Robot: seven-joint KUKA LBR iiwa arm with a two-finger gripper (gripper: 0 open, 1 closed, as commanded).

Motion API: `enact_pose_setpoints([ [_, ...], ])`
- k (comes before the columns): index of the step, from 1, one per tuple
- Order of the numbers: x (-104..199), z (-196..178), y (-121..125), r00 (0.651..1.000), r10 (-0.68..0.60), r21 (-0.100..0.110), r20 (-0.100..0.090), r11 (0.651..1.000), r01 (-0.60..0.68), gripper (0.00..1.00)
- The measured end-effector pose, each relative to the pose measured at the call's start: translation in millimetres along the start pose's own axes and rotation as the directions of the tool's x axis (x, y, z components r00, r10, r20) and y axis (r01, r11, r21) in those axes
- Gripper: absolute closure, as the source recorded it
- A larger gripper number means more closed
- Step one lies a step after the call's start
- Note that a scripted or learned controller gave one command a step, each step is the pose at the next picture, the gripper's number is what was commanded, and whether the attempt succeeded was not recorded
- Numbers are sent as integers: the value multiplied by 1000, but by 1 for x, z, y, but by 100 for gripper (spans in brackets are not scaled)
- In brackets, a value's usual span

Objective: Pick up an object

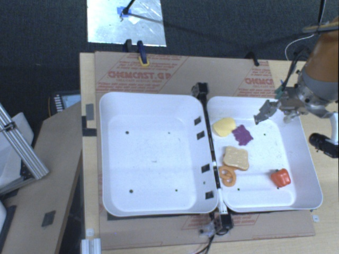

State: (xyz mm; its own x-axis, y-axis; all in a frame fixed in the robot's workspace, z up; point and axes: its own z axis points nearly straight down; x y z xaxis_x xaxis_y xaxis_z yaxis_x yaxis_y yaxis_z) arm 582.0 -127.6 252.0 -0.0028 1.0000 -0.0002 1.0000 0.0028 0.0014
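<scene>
The right bin point(304, 165) holds several small items. A yellow lump point(224, 126) lies near its left wall, with a purple piece point(243, 135) just right of it. Below them sit a tan toast slice point(236, 158) and an orange pretzel point(228, 175). A red-orange pepper point(280, 178) rests toward the front right. My gripper point(263, 114) hangs over the bin's back part, above and right of the purple piece, with nothing seen between its fingers.
The left bin point(153, 152) lies beside the right one, split from it by a black hinge strip point(207, 142). A shiny metal sheet point(126, 14) lies beyond the bench's back edge. A blue and yellow clamp point(142, 53) grips the cardboard's back rim.
</scene>
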Motion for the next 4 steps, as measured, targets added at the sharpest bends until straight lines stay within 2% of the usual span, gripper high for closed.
enact_pose_setpoints([
  [1, 0, -11, 1, 1000, -2, -3, 1, 1000, 2, 100],
  [2, 74, -56, -5, 1000, -9, -6, -2, 1000, 9, 100],
  [3, 101, -39, -80, 1000, -4, 3, -1, 1000, 4, 100],
  [4, 169, -86, -94, 1000, -9, -6, -4, 1000, 9, 100],
])
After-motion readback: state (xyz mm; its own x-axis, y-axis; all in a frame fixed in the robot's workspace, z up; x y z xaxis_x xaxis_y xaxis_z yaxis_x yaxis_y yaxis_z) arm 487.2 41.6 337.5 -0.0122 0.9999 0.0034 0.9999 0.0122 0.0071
